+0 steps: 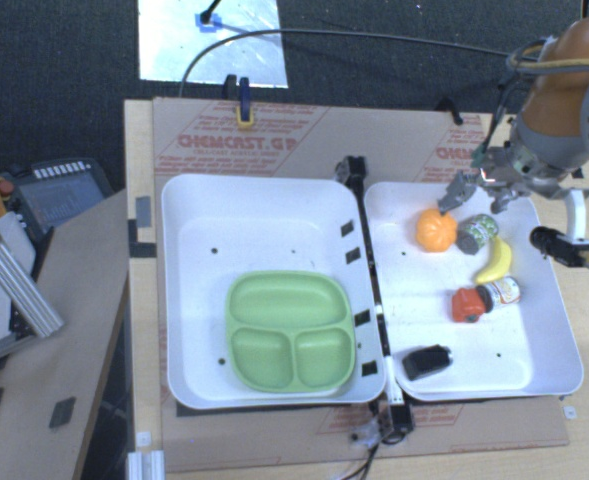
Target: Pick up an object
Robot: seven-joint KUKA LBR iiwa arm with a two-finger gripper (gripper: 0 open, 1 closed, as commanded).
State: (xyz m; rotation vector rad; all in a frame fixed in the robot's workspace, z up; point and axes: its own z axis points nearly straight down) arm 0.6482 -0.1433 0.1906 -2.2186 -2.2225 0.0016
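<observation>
Camera view takes in two shallow white bins side by side on a bench. Largest is the left bin, well to the left of the gripper, and it holds a green divided plate lying flat, far down and left of the gripper. Beside it, the right bin spreads below the gripper. The grey arm with its orange band comes in from the right, above the gripper. At its end the gripper hangs over the far part of the right bin with its two fingers spread apart and nothing between them. An orange sits just below and left of the left fingertip, very close to it. A yellow banana lies lower, slightly right of the gripper. A small grey-green object, too blurred to name, rests just beneath the gripper, between orange and banana. Further down lies a bottle with a red cap, on its side. A black object lies furthest below, near the front edge.
</observation>
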